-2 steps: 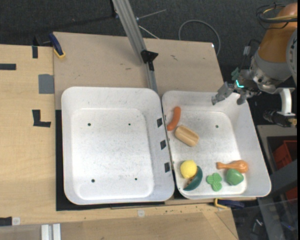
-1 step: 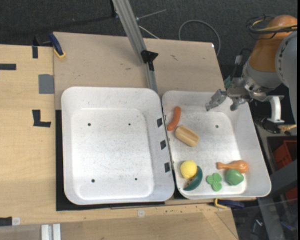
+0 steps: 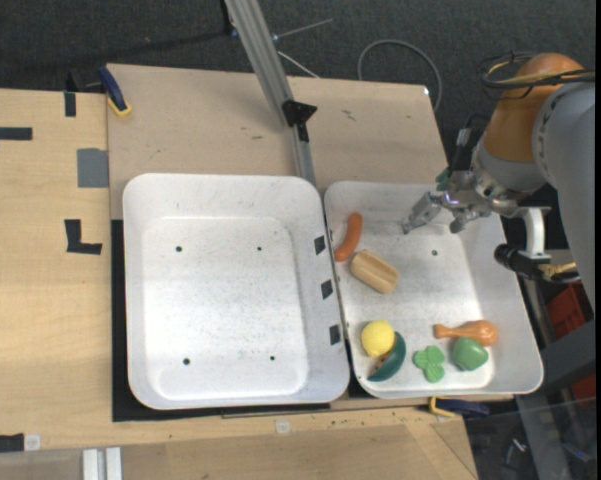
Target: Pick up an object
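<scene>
Jaws [image 3: 438, 215] hanging apart, holding nothing, over far part of right bin [image 3: 500, 298]. Bread roll [image 3: 374, 271] lying nearest, down-left of jaws, long axis slanting. Sausage [image 3: 348, 236] sitting further left, near bin's left wall.

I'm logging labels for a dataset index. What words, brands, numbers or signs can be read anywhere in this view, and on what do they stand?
None can be read.
The bins and toy foods, such as the sausage and lemon, bear no print.
The black tape marks on the bench are plain shapes, not letters.
The arm shows no legible label.
</scene>
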Motion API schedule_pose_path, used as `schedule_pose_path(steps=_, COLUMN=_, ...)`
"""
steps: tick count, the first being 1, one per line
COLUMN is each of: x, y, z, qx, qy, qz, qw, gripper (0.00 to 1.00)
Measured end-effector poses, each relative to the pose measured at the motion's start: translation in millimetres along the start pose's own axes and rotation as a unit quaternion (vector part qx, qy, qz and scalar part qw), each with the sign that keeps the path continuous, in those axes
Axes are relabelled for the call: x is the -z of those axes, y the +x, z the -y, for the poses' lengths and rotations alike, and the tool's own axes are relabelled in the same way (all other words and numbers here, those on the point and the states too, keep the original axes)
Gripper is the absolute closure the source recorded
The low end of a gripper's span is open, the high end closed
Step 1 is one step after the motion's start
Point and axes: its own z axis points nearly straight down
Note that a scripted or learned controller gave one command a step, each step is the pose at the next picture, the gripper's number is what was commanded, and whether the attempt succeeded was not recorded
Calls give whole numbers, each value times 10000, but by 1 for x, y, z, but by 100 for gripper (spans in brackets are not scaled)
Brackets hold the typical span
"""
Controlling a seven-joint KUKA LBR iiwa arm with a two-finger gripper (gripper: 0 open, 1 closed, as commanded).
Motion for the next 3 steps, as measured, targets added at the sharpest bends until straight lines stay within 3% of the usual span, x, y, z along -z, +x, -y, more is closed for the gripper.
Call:
schedule_pose_path(steps=1, x=-34, y=1, z=0, qx=3, qy=-13, qz=4, qw=10000, gripper=0)
schedule_pose_path(steps=2, x=-21, y=2, z=0, qx=10, qy=-27, qz=12, qw=10000, gripper=100)
schedule_pose_path(steps=3, x=41, y=1, z=5, qx=-7, qy=-57, qz=7, qw=10000, gripper=100)
